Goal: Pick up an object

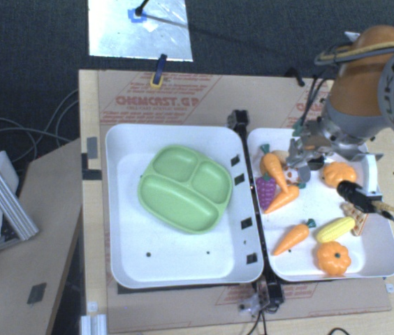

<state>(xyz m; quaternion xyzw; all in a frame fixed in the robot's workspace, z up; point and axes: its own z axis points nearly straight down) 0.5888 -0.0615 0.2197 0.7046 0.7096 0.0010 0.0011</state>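
From the overhead camera we read red "CHEMCAST GP" lettering (156, 101) printed on the brown protective sheet that covers the tabletop (183, 93), past the bins and up-left of the jaws; a second, partly hidden run of the same red print lies nearer, just above the arm.

The jaws (300, 160) hang low over the upper part of the right bin (378, 257); we cannot tell whether they are spread or pressed together, as the wrist hides them. Directly beside them on the left lies an orange toy carrot (272, 165) with a green top, and just below it a purple bunch of toy grapes (265, 189) touching a second carrot (285, 197). A small reddish-white piece (293, 176) sits right under the jaws; we cannot name it. To the right of the jaws rests an orange pumpkin-like toy (338, 174). Further below are a third carrot (292, 238), a yellow corn cob (334, 228) and a second orange pumpkin (333, 257).

Well to the left of the jaws, the left bin (130, 257) holds a pale green divided plate (184, 188) with three compartments.

Beyond the tabletop we see dark carpet (29, 40), a shiny square sheet (140, 21) on it, and an aluminium frame (1, 194) at far left.
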